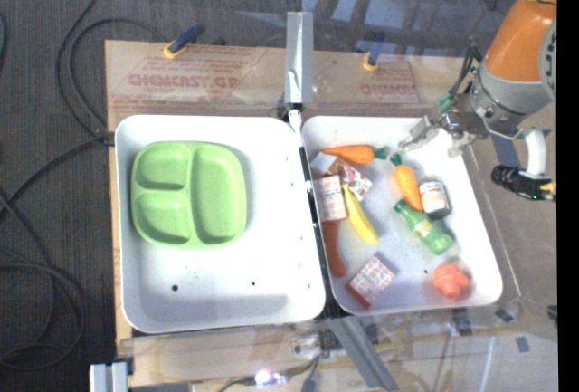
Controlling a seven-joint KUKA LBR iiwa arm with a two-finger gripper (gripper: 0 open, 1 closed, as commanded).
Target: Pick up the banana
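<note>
Camera view: fingers hovering spread, holding nothing, right of banana lying in right bin. Banana judged light, smooth, curved; grip mid-length across.

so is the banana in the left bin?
No, the banana lies in the right bin, among the carrots and bottles.

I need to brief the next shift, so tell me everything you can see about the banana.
The banana is small, yellow and smooth, likely plastic. It lies flat in the right bin, slanting from upper left to lower right. Its upper end sits by a small red-and-white packet, and a labelled can lies beside it on the left. Nothing grips it.
</note>
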